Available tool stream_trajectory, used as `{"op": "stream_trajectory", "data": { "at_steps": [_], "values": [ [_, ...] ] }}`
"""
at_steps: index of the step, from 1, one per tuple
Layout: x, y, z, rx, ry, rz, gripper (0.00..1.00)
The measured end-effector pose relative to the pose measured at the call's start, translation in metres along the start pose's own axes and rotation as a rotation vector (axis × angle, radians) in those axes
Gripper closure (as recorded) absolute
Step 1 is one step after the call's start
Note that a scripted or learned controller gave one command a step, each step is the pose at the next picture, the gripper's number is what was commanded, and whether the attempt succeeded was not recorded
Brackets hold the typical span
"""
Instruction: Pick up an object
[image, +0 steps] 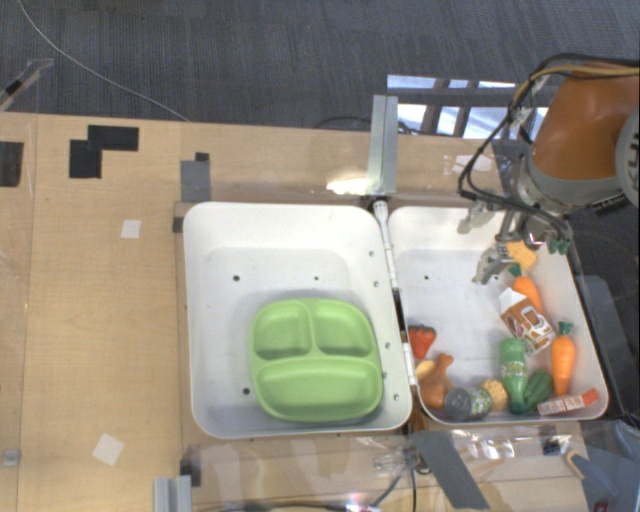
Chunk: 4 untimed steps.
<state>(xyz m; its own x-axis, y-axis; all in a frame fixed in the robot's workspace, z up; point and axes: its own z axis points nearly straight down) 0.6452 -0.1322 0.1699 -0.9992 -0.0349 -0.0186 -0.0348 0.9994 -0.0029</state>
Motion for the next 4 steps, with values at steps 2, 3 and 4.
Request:
{"op": "stream_trajectory", "data": {
  "at_steps": [2,3,4],
  "values": [
    [0.036,-0.06,0.081,0.0,0.008,0.085,0.0],
    [0.087,-0.051,0.079,0.0,0.005,0.105,0.0],
    [0.081,-0.05,0.064,0.005,-0.014,0.099,1.0]
  ]
}}
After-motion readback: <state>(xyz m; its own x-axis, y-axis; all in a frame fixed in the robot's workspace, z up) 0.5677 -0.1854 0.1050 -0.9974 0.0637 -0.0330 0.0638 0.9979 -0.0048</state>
